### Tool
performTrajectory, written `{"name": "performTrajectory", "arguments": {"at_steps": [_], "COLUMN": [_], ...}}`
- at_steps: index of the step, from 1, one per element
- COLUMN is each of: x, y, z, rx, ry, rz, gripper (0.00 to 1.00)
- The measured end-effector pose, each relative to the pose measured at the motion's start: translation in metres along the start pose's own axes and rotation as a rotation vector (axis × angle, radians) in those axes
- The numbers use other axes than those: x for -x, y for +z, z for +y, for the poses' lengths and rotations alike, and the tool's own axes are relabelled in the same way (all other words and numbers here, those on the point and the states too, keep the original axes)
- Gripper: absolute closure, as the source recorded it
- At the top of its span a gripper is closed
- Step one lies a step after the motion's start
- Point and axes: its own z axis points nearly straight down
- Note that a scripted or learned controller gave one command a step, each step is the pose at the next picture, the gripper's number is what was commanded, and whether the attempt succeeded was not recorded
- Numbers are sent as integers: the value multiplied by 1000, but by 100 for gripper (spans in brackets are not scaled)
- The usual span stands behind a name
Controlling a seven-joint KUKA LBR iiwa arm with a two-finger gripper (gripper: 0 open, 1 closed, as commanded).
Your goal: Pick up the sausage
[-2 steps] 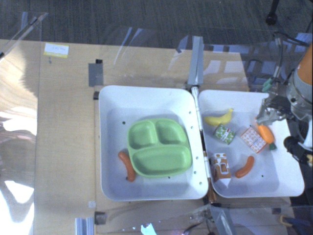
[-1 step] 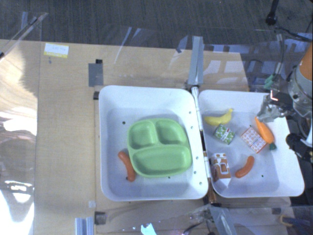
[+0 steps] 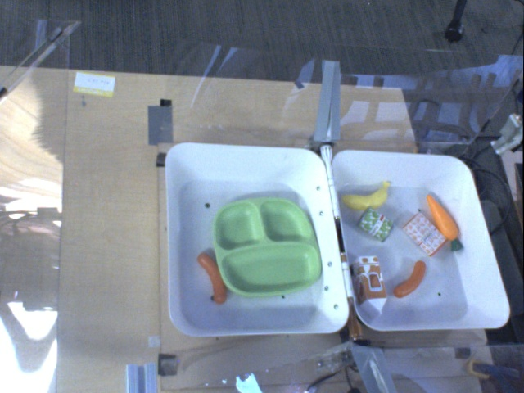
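Two things here could pass for the task's item. The left-bin sausage (image 3: 213, 277) lies on the floor of the left bin (image 3: 187, 178), near its front left corner. It is a curved orange-red piece touching, or all but touching, the left edge of the plate (image 3: 266, 246). That plate is green, split into three compartments (two small ones at the back, one long one in front), and it fills the middle of the bin.

The right-bin sausage (image 3: 409, 278) lies in the right bin (image 3: 463, 301), towards the front, tilted with its far end up and to the right. Just to its left stands a small brown-and-white carton (image 3: 368, 277), close to the wall shared by the two bins. Behind the sausage sits a flat patterned box (image 3: 423, 232), and a carrot (image 3: 442, 218) lies against that box's right side, its green tip pointing forward. A banana (image 3: 366, 196) lies at the back left of this bin, with a small green box (image 3: 376, 223) just in front of it.

The bins touch along their inner rims on the wooden bench (image 3: 98, 219). A grey post (image 3: 329, 105) rises behind the seam.
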Motion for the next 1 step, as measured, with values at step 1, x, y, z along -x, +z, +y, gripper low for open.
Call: {"name": "performTrajectory", "arguments": {"at_steps": [1], "x": [0], "y": [-12], "z": [3], "rx": [9], "ry": [-8], "rz": [-7], "gripper": [100]}}
